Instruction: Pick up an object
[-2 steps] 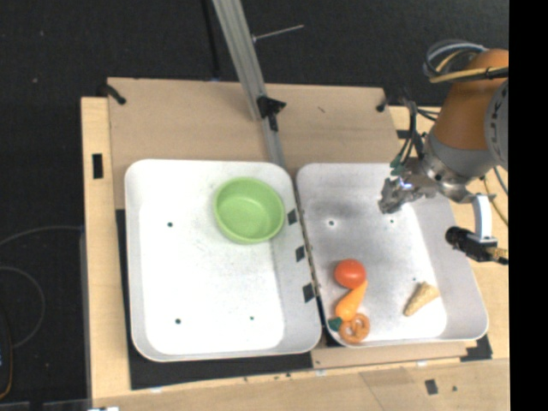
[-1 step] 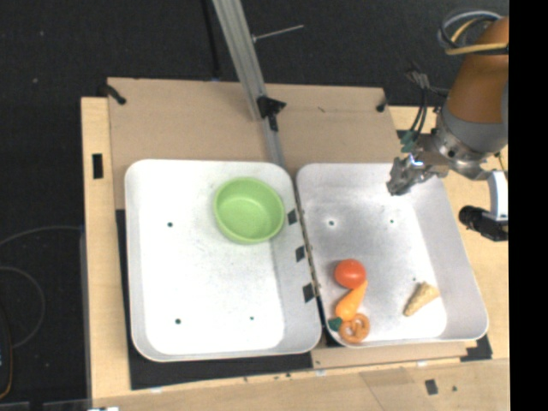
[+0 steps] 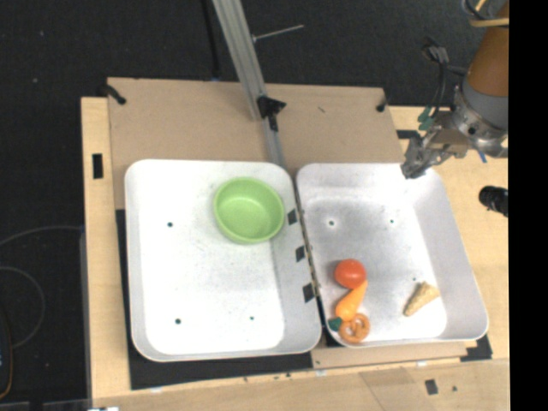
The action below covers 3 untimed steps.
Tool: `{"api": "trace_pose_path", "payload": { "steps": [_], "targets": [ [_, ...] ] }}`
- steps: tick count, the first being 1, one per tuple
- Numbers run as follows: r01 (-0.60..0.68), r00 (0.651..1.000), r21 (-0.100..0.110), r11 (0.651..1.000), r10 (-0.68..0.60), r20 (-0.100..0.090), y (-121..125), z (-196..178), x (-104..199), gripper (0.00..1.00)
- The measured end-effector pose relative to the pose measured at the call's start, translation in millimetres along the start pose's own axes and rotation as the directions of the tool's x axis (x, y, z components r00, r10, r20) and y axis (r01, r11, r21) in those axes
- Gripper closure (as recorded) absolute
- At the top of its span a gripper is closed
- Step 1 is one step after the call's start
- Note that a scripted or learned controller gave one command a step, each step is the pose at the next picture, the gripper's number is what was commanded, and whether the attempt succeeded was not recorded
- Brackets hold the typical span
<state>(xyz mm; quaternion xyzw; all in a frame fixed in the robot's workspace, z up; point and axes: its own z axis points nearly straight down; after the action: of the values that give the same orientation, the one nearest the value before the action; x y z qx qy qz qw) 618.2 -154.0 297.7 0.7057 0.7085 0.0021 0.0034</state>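
Above right bin's [image 3: 445,195] far corner, gripper [image 3: 414,168] hung, holding nothing. Tomato [image 3: 349,273], carrot [image 3: 351,301] sat near its front-left corner. Approach stage, I judged; next: reach across, descend

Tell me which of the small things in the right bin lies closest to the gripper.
The red tomato. It sits highest in the right bin, above the orange carrot and the tan wedge, so it lies nearest the gripper at the bin's top right corner.
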Motion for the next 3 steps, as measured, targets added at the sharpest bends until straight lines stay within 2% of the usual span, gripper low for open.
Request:
{"api": "trace_pose_path", "payload": {
  "steps": [1, 3],
  "targets": [
    [0.001, 1.0, 0.007, 1.0, -0.001, -0.001, -16.8, 11.9, 56.3, 1.0],
    [0.004, 1.0, 0.007, 1.0, -0.003, -0.003, -32.1, 8.0, 158.3, 1.0]
  ]
}}
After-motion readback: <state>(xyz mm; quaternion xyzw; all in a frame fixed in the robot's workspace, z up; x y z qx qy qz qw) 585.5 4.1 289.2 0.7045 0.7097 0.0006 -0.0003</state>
